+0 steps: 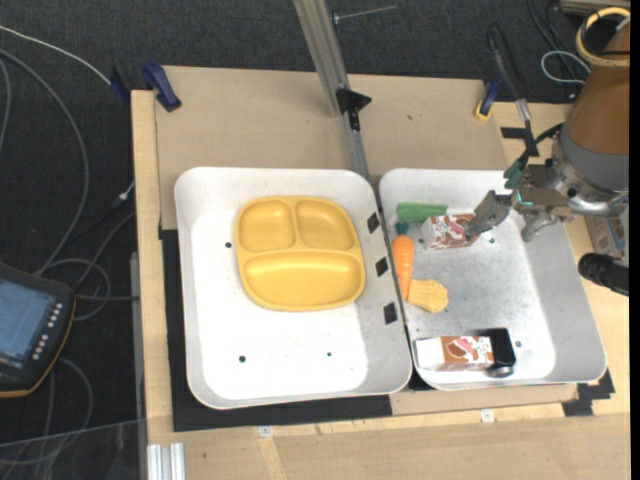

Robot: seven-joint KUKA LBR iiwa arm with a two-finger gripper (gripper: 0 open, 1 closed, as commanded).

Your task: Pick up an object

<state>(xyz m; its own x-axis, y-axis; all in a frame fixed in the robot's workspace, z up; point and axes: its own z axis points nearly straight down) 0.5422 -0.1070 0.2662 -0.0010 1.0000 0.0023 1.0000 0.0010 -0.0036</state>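
My gripper (pixel 510 218) hangs over the back right part of the right bin (pixel 545 298), open, with nothing between its fingers (pixel 488 214). Its left finger is just right of a small red and white packet (pixel 450 230). A green object (pixel 420 211) lies behind the packet. An orange carrot (pixel 402 263) lies along the bin's left wall, with a yellow chunk (pixel 428 294) beside it. At the front edge lies a red and white carton (pixel 462 352) with a black piece (pixel 501 352) at its right end.
The left bin (pixel 210 298) holds a yellow divided plate (pixel 300 251). A metal pole (pixel 325 38) rises from the back of the bench between the bins. Cables and a tablet (pixel 25 323) lie on the floor to the left.
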